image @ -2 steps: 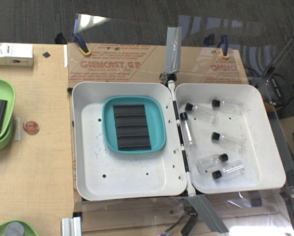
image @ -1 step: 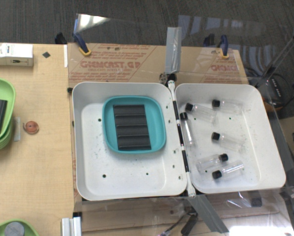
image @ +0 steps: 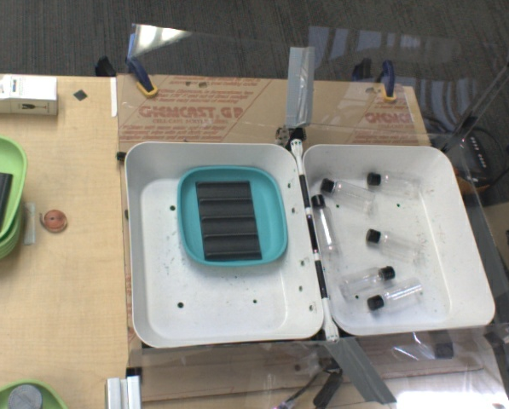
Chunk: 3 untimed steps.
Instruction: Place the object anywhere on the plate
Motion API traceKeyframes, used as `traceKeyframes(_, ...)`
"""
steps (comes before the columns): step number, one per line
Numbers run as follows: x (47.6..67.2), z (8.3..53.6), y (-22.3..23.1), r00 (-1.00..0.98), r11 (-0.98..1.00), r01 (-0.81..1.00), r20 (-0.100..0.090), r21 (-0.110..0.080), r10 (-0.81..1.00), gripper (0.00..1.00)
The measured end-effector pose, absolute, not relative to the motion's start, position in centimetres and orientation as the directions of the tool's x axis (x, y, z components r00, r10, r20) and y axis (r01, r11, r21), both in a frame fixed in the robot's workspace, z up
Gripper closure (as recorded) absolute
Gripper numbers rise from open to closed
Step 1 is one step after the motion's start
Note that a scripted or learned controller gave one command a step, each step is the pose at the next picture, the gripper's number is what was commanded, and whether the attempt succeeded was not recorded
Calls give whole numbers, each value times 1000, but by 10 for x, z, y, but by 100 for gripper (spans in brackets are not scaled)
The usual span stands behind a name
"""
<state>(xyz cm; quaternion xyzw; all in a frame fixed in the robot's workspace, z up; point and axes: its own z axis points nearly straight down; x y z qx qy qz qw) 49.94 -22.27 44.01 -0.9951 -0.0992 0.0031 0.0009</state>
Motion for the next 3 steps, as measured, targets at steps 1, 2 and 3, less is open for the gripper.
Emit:
traceKeyframes(1,478,440,-223,980,-980,197,-6,-2,197,0)
traceKeyframes(2,482,440,-223,980,-980,199,-6,-1,199,0)
traceKeyframes(3,478,440,-223,980,-980,197,-6,-2,197,0)
